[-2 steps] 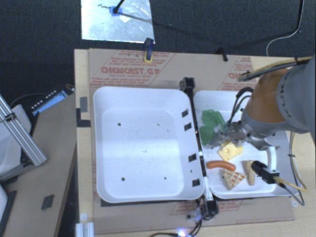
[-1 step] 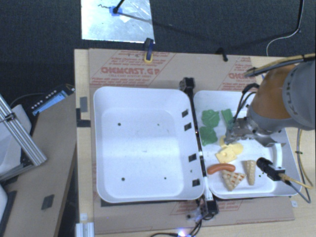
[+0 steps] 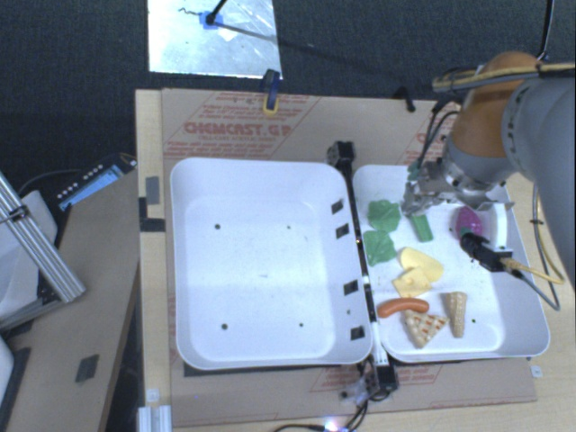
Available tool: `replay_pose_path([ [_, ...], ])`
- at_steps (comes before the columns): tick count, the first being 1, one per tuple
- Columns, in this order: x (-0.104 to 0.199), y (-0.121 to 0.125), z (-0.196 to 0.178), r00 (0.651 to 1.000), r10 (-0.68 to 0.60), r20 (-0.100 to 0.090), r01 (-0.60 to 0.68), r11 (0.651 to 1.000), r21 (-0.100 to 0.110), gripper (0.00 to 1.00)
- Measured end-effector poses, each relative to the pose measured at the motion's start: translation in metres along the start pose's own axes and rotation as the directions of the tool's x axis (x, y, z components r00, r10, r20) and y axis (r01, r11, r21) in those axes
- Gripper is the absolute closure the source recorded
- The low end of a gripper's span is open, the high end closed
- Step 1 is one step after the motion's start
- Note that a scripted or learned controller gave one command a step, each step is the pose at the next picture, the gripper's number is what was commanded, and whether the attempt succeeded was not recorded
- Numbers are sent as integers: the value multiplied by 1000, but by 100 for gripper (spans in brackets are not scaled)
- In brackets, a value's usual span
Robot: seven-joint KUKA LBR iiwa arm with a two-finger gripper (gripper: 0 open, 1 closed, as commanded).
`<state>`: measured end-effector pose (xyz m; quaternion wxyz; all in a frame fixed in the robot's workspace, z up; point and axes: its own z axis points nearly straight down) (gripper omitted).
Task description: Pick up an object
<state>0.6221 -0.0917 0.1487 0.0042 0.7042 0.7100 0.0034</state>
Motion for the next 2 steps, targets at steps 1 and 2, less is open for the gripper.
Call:
replay_pose_path([
  [1,46,29,-38,1000,-1,-2,1,1000,4,100],
  [2,73,51,-176,1000,0,-1,0,1000,-6,100],
])
